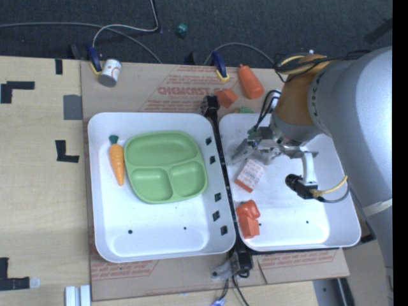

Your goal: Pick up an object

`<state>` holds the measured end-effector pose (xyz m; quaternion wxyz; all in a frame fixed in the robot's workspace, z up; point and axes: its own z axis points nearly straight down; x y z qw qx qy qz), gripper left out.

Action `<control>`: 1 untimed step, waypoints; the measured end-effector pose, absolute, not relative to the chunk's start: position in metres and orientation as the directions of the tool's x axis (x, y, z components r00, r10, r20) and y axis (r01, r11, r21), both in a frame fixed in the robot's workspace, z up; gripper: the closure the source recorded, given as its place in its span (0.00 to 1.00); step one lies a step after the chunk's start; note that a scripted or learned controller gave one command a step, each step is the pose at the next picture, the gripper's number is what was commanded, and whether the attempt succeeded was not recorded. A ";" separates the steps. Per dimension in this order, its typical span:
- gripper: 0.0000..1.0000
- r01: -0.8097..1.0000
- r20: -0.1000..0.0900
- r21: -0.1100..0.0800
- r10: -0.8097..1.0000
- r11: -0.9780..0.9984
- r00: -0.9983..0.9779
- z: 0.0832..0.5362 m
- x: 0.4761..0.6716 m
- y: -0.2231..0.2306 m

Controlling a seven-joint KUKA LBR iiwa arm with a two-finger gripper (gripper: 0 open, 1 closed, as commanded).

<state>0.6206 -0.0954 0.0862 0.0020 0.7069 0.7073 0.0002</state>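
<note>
Camera view, looking down at a slant on both bins. The arm [347, 101] reaches in from the right over the right bin [331, 228], with the gripper [255, 146] low over that bin's upper-left part; its metal fingers [241, 150] point down and left toward the divider. Whether the claw is open or closed cannot be told here, since the fingers merge with the wrist hardware, and nothing is visibly held between them. Nearest candidate: a small white-and-orange packet [249, 174] lying flat on the bin floor just below the gripper, slightly to the left, long axis running diagonally from upper right to lower left. Judgement: the coming move turns on a short shift toward the near edge of the bin plus a descent, with the jaws set across the packet's short side. A second candidate, an orange block [248, 218], sits further toward the near edge, close against the left wall of the right bin, which would crowd one finger. The left bin [102, 228] holds a green divided plate [167, 166] and a toy carrot [116, 161] beside it, well apart from the gripper. Outside the bins, behind them: an orange bottle-shaped piece [250, 81] and a small white can [110, 71]. A black cable fitting [301, 187] hangs from the wrist near the packet's right side.
</note>
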 end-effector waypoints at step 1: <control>0.00 1.000 -0.002 0.002 1.000 0.003 -0.003 0.085 0.669 -0.098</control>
